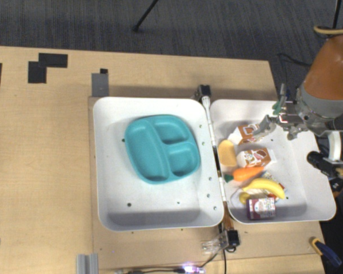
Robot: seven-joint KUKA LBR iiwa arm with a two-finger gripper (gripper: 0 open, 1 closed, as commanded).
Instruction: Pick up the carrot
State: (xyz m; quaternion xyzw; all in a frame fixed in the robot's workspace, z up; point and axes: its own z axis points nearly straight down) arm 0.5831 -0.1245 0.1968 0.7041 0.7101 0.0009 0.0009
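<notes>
Carrot point(247, 173) first: it lies in the right bin point(308, 210), orange, stretched left to right with its green end toward the divider between the two bins. A banana point(264, 186) lies just below it, touching or nearly so, and a small packet with an orange and white label point(255, 156) sits just above it. A yellow, rounded item point(226, 153) rests to the upper left of the carrot, close to the bin's left wall. Below the banana stands a dark red jar or can on its side point(261, 206). Another small packet point(248, 133) lies higher up, near the bin's back.

The arm point(327, 73) comes in from the right — its orange band is at the top right, with the grey wrist section beneath it. The gripper point(270, 124) hangs over the upper part of the right bin, reaching leftward toward the upper packet, well apart from the carrot. Nothing is seen between its fingers; whether they are spread or closed cannot be told at this angle.

The left bin point(111, 210) holds a teal divided tray point(161, 147), set slightly askew, with one large compartment and two smaller ones.
</notes>
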